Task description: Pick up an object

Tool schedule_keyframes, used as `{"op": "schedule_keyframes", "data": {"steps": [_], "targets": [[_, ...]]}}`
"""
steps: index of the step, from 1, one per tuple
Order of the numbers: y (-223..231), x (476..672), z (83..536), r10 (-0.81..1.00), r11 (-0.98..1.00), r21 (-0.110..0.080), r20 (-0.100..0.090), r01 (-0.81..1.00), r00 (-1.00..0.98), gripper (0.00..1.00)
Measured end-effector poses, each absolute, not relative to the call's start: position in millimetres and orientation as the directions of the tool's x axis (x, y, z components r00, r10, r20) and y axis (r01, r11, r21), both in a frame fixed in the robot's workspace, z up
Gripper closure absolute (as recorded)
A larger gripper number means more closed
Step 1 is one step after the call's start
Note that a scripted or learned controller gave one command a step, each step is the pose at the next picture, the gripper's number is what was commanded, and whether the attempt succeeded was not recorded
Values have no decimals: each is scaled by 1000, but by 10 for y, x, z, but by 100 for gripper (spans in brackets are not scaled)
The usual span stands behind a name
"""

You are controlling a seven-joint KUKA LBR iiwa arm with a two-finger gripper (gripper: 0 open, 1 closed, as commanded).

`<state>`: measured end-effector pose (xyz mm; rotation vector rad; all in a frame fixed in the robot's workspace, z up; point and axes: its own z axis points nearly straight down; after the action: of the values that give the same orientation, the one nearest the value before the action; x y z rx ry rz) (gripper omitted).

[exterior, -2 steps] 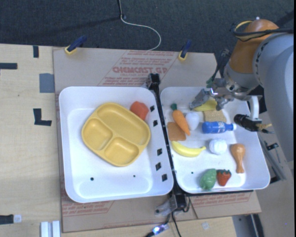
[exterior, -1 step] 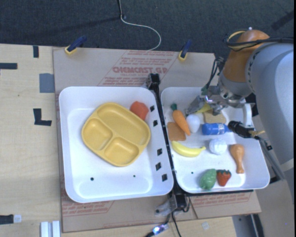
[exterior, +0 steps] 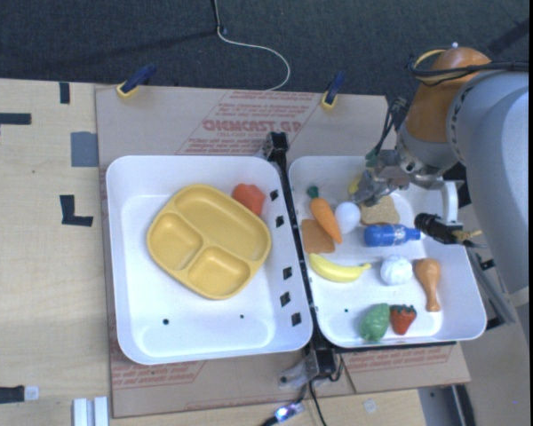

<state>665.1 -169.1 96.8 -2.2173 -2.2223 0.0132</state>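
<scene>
My gripper (exterior: 371, 187) hangs over the back of the right bin (exterior: 466, 327), just above a tan bread slice (exterior: 381, 212). Beside the slice lie a white egg-like ball (exterior: 347, 214) and an orange carrot (exterior: 325, 218). A blue bottle (exterior: 391, 234) rests right in front of the bread. Nothing can be seen held by the gripper. Nearer the front are a yellow banana (exterior: 338, 270), a second white ball (exterior: 395, 271), a drumstick (exterior: 429, 283), a green broccoli piece (exterior: 374, 322) and a strawberry (exterior: 403, 318).
The left bin (exterior: 133, 327) holds a yellow divided plate (exterior: 209, 240) with a red-orange item (exterior: 249, 199) at its back edge. A brown piece (exterior: 314, 237) lies by the divider between the bins. The grey arm (exterior: 480, 140) covers the right bin's back right corner.
</scene>
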Motion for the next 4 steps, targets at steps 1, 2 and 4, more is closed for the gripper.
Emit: {"op": "schedule_keyframes", "data": {"steps": [1,2,4], "targets": [[-1740,6712,1572,1000,2,4,-1,1000,-2,100],[-1760,6793,2033,1000,2,4,-1,1000,-2,100],[-1475,6333,2157,1000,1,-5,1,1000,-1,100]]}}
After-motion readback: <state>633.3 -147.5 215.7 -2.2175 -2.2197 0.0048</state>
